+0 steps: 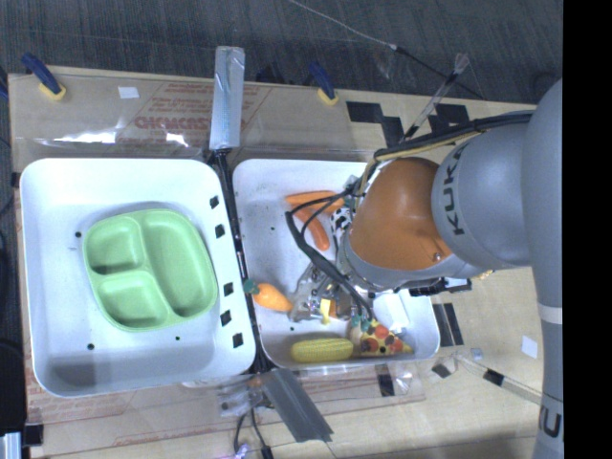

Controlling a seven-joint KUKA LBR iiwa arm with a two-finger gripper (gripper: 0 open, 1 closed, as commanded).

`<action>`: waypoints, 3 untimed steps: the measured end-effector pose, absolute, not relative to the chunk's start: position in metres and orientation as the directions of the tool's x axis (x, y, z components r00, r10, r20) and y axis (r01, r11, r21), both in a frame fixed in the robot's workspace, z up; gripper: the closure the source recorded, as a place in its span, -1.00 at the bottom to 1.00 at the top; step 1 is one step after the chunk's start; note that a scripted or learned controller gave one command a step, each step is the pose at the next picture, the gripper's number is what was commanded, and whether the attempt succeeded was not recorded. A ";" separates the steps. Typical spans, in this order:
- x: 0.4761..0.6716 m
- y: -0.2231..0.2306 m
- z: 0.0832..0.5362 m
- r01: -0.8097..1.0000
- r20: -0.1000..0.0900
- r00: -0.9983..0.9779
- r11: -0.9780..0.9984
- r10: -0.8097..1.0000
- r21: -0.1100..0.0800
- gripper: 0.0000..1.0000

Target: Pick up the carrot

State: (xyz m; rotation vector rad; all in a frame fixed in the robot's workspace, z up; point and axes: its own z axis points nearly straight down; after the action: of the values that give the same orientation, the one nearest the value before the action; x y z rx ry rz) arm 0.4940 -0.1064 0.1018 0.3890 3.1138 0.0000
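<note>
Carrot (272,299): lay at right bin's (251,185) left wall, nearer the near end.
Gripper (314,299): just right of carrot; finger state could not be told.

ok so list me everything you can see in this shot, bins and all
white bins: 2, white, side by side on the bench
divided plate: 1, light green, three compartments, in the left bin
carrot: 1, orange with a green tip, at the left wall of the right bin
corn cob: 1, yellow, along the near wall of the right bin
orange pieces: apparently 2, orange, long, at the far side of the right bin, partly under the arm; kind unclear
mixed small item: 1, red, yellow and dark, near right corner of the right bin; kind unclear
clamps: 2, blue and yellow, on the bench's far edge
arm: 1, grey with an orange band, over the right bin
tool: 1, metallic, right of the carrot
</note>
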 end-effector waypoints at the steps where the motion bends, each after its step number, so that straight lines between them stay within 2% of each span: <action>1: 0.495 -0.105 0.112 0.236 -0.005 -0.972 0.972 0.236 0.000 1.00; 2: 0.478 -0.092 0.091 0.363 0.002 -0.932 0.932 0.363 0.000 1.00; 3: 0.479 -0.092 0.102 0.356 0.001 -0.934 0.934 0.356 0.001 1.00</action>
State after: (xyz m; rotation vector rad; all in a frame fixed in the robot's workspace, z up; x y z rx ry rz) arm 0.4793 -0.0918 0.1019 0.5689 3.0901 0.0017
